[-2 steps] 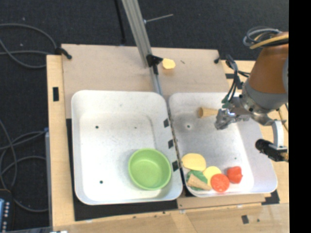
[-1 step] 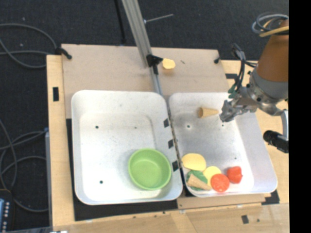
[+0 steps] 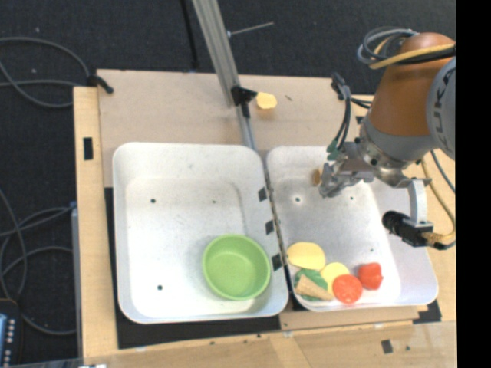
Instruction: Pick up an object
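A dark floor with loose black cables surrounds a pale wooden table (image 3: 169, 102) that carries two shallow white bins side by side. The left bin (image 3: 153, 182) holds a green bowl (image 3: 235, 265), upright, near its lower right corner. The right bin (image 3: 322, 221) holds a small cluster of objects crowded into its lower edge: a yellow rounded piece (image 3: 305, 254) at the top of the group, a second yellow piece (image 3: 334, 271) just beside it, a tan wedge (image 3: 312, 285) lying over something green at the lower left, a red round object (image 3: 347, 288) and a red blocky object (image 3: 370, 275) to the right, the two red things touching or nearly so. A metal post (image 3: 217, 44) rises at a slant from the back of the table, and a small yellow object (image 3: 266, 100) lies on the bare table just beside its base. The grey arm with its orange band (image 3: 406, 90) reaches in from the right, and the pincer (image 3: 335, 184) hangs over the upper part of the right bin, well apart from the cluster below. A small tan bit (image 3: 316, 176) shows just beside its left side. Whether its fingers are spread or pressed together I cannot tell from this angle, and nothing is seen between them.
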You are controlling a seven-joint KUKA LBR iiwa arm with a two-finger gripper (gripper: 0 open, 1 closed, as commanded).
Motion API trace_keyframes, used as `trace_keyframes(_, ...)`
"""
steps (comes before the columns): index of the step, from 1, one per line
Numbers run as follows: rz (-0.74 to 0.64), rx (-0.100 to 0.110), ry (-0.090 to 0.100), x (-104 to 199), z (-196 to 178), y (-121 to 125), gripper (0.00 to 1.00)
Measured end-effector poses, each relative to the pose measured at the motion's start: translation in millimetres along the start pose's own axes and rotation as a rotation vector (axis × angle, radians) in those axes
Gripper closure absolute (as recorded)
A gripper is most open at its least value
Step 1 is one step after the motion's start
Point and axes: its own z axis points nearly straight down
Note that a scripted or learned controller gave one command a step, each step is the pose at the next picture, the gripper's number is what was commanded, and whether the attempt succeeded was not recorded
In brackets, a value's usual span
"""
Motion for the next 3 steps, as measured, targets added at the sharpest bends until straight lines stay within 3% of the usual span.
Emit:
trace_keyframes(1, -0.002, 0.000, 0.002, 48.2, -5.6, -4.4, 1.00)
trace_keyframes(3, 0.000, 0.003, 0.000, 157.4, 17.5, -3.8, 1.00)
